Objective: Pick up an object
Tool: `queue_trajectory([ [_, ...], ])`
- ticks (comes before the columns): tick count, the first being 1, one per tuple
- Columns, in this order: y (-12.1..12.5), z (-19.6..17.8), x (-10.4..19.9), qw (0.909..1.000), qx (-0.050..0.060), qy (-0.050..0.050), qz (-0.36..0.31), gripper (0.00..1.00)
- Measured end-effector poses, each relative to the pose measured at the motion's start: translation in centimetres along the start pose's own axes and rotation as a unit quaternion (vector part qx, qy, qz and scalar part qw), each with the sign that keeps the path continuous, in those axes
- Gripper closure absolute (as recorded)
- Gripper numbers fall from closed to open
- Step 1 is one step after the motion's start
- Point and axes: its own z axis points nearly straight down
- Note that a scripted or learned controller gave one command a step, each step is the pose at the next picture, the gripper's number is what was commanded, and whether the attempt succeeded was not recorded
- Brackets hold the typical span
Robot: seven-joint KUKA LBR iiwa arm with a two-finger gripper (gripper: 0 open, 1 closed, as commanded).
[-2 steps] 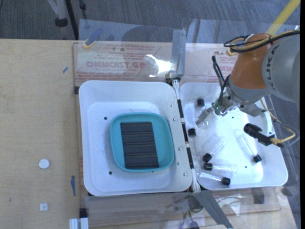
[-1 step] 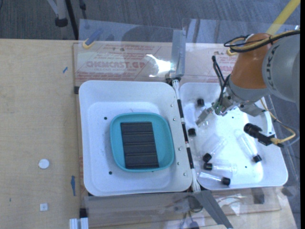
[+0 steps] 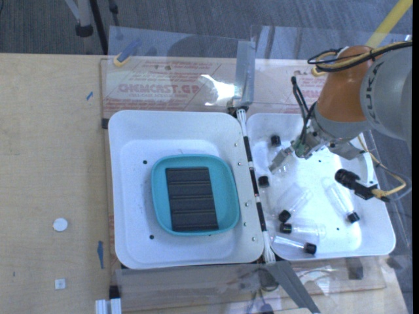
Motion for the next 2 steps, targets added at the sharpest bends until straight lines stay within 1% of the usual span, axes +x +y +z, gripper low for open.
queue_trajectory([
  [1, 0.5, 1.2, 0.0, 0.9999, -0.001, 0.0, 0.014, 0.0],
  [2, 0.6, 0.0, -0.2, 0.9999, -0.004, -0.002, 0.014, 1.0],
])
